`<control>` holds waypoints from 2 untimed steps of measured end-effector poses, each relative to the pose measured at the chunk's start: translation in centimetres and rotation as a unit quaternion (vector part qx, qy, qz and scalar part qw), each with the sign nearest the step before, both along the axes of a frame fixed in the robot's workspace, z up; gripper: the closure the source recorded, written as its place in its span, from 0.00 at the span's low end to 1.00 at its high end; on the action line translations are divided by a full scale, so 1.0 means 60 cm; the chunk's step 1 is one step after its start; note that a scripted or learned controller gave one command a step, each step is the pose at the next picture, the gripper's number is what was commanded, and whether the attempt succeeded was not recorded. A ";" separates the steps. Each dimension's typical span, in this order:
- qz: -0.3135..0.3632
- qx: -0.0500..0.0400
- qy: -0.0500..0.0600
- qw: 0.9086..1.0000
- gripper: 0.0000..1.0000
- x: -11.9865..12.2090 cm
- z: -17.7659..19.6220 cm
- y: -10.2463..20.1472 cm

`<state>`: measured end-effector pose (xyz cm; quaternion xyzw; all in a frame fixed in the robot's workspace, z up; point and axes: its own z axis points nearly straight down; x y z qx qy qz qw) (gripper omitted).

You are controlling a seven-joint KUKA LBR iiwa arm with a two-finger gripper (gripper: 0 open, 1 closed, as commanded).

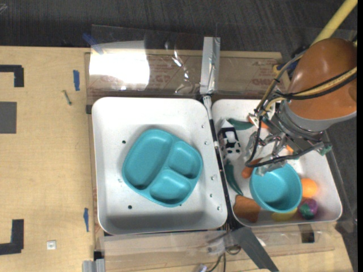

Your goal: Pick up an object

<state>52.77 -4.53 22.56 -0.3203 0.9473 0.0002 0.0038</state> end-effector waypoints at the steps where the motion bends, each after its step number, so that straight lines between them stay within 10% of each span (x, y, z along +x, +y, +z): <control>1: -0.001 0.001 -0.002 1.000 1.00 0.002 0.015 0.000; 2: 0.000 0.000 -0.001 1.000 1.00 -0.044 -0.067 0.054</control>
